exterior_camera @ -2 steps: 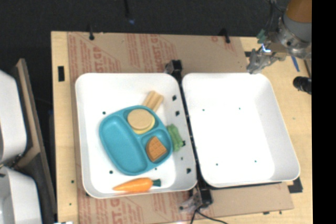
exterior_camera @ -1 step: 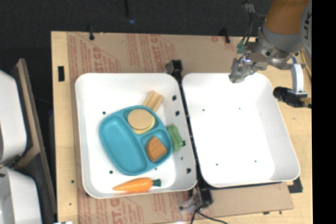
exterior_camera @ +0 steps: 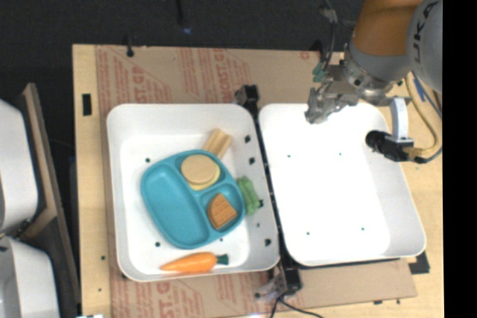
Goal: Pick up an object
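Observation:
The left bin (exterior_camera: 123, 160) holds a blue compartment tray (exterior_camera: 175, 205) with a round tan cookie (exterior_camera: 200, 170) and a brown bread piece (exterior_camera: 222, 211) in it. A wooden block (exterior_camera: 218, 141) lies just behind the tray, a green piece (exterior_camera: 249, 194) at its right edge, and an orange carrot (exterior_camera: 191, 262) near the bin's front wall. My gripper (exterior_camera: 320, 109) hangs over the back left corner of the right bin (exterior_camera: 335, 190), far from all these objects. Nothing shows beneath or between its tips.
A black clamp (exterior_camera: 247, 94) sits at the back between the two bins. A black part with cables (exterior_camera: 387, 144) juts from the arm over the right bin's back right. Cardboard (exterior_camera: 186, 74) covers the bench behind the bins.

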`<state>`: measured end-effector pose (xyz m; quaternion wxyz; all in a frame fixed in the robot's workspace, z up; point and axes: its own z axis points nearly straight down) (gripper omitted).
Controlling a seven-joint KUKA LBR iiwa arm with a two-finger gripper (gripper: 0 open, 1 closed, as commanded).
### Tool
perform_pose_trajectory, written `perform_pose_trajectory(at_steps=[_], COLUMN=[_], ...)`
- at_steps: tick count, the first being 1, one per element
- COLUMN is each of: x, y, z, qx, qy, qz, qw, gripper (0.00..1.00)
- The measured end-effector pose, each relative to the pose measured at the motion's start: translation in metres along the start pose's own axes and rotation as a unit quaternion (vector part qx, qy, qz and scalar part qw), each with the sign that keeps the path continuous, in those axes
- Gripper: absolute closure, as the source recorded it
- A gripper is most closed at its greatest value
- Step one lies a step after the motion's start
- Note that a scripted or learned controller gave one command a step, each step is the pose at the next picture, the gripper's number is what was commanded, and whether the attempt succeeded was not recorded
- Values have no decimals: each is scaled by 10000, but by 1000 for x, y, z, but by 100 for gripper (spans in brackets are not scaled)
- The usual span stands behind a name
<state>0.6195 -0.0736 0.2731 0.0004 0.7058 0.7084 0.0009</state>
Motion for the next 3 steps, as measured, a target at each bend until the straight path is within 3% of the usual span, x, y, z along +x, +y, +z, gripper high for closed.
perform_pose_trajectory(at_steps=[3], x=[152], y=[-54], z=[5], qx=[7], qy=[1], qz=[-3], qw=[10000], gripper=[100])
